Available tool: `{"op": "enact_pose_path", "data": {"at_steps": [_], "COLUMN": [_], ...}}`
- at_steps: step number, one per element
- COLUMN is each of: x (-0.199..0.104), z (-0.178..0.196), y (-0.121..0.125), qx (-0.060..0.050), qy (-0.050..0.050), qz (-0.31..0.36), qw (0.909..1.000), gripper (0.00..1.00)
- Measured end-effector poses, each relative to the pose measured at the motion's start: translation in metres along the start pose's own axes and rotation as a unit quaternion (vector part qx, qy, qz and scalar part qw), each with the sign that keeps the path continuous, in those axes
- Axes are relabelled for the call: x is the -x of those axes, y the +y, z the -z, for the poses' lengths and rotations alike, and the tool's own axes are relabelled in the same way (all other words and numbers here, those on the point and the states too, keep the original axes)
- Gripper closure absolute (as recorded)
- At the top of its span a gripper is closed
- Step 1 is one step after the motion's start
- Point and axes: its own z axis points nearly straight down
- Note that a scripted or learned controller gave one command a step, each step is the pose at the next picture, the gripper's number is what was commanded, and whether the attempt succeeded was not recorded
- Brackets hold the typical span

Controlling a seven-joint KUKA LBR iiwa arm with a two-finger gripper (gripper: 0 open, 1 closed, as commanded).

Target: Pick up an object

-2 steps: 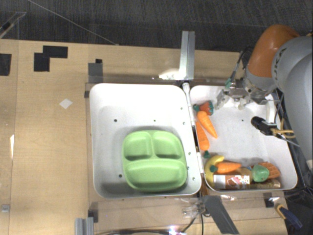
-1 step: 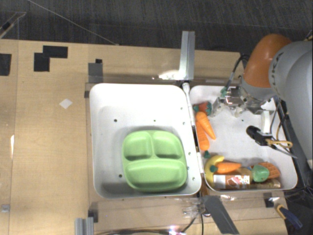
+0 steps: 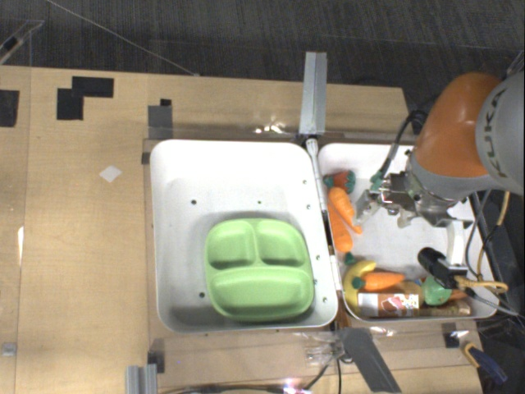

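In the right bin (image 3: 394,156), an orange toy carrot (image 3: 341,210) with a green top lies along the left wall. At the bin's front edge lie a yellow banana (image 3: 356,271), a second carrot (image 3: 382,281) and a bottle with a red label (image 3: 399,304). My gripper (image 3: 382,213) hangs over the bare middle of this bin, just right of the long carrot. It looks open, with nothing between its fingers.
The left bin (image 3: 180,179) holds a green divided plate (image 3: 259,268) toward its front. A metal post (image 3: 313,97) stands behind the wall between the two bins. The grey arm with its orange band (image 3: 453,130) reaches in over the right bin's back right corner.
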Motion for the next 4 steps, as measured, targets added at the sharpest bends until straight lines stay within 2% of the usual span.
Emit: {"op": "enact_pose_path", "data": {"at_steps": [1, 2, 3, 4], "x": [0.025, 0.028, 0.044, -0.036], "z": [-0.069, -0.091, -0.092, 0.000], "y": [-0.013, -0.044, 0.020, -0.025], "qx": [-0.001, 0.013, 0.009, 0.001], "qy": [0.000, -0.001, -0.001, 0.000], "qz": [0.046, 0.068, 0.121, 0.260], "qw": [0.9989, 0.9976, 0.9926, 0.9655], "gripper": [0.00, 0.00, 0.00, 0.00]}}
